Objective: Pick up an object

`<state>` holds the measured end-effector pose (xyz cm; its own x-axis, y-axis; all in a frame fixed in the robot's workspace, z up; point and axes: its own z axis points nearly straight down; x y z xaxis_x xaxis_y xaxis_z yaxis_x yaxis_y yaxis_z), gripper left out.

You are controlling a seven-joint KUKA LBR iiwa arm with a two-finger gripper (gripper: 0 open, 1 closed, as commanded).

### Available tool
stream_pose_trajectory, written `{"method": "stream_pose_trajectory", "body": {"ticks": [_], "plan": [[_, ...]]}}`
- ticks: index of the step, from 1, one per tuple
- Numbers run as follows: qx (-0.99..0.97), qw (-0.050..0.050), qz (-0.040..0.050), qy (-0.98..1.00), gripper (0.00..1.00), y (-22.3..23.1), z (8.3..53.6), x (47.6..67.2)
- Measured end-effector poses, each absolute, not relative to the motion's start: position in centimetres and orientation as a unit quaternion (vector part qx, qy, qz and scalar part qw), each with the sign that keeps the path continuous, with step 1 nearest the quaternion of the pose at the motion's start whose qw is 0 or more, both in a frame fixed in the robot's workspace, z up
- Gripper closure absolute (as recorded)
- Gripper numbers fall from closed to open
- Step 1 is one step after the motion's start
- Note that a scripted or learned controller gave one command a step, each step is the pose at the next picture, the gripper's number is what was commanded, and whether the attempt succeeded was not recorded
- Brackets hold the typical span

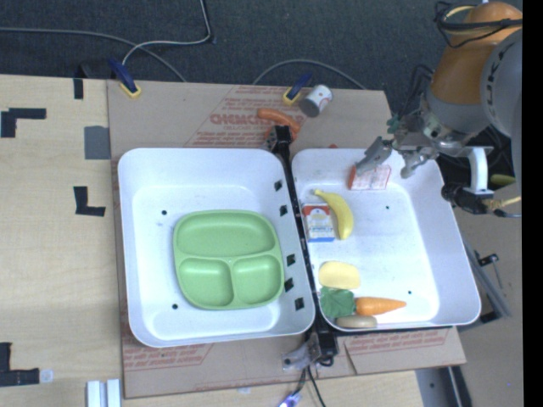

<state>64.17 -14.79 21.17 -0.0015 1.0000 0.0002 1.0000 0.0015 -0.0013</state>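
Our gripper (392, 158) hangs over the far edge of the right bin (441, 253), its two fingers (373, 153) spread wide, with nothing between them. We see the left finger's tip just at a small red-and-white card (371, 177) lying on the bin floor; whether they touch we cannot tell. Nearer us lie a banana (338, 212), a small red box (319, 224), a yellow piece (339, 274), a carrot (379, 306) and a green leafy item (337, 301). A green divided plate (227, 258) sits in the left bin (144, 227).

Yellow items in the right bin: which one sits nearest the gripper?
The banana, curved beside the small carton; the paler yellow lump lies farther from the gripper.
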Motion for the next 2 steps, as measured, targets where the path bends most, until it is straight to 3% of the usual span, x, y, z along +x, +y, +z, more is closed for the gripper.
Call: {"method": "stream_pose_trajectory", "body": {"ticks": [1,2], "plan": [[-0.707,-0.001,-0.0007,-0.708,0.0,-12.36,8.62,65.72],[-0.706,-0.002,-0.0001,-0.708,1.0,-12.38,9.59,65.72]]}}
